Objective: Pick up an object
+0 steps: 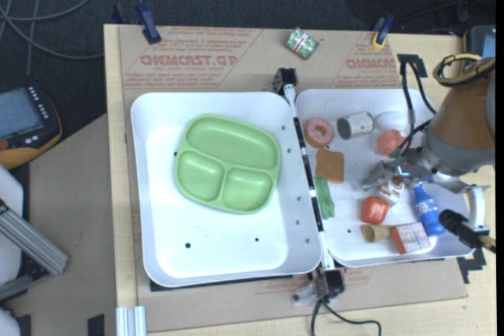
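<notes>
Over right bin [346, 254], hand [387, 175] grip unclear, one donut [319, 131], two tomatoes [376, 209].

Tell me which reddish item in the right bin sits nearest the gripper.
The red block just below the gripper. The salmon ball lies a bit farther up, and the pink ring donut sits far off by the divider.

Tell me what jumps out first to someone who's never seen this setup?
Probably the green divided plate, alone in the left white bin. Next, the right bin with its clutter of small things: a pink donut, a brown square, a blue bottle. The grey-and-orange arm reaches in from the right, its end effector low among them.
</notes>
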Motion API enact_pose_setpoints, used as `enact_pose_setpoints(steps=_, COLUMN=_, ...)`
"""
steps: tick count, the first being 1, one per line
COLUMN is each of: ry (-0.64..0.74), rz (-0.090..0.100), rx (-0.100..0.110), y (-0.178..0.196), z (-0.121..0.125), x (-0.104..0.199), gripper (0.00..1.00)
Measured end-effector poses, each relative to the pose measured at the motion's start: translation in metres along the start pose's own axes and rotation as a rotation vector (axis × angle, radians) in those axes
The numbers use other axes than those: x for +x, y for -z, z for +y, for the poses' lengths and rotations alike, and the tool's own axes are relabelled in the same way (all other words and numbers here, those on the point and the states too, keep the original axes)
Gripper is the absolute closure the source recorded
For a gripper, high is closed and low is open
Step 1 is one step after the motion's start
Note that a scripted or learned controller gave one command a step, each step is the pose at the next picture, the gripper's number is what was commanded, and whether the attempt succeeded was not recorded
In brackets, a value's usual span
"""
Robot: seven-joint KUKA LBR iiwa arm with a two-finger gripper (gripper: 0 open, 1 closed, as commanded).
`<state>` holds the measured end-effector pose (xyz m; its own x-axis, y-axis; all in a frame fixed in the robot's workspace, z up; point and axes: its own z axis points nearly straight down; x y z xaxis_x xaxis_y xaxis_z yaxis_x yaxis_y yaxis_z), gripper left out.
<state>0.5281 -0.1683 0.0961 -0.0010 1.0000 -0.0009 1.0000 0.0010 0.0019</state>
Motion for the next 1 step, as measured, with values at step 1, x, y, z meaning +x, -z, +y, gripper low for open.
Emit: enact_pose_setpoints(steps=1, ry=-0.001, rz=-0.001, rx=-0.001, y=0.0096, z=0.0, x=-0.0004, gripper=1.0)
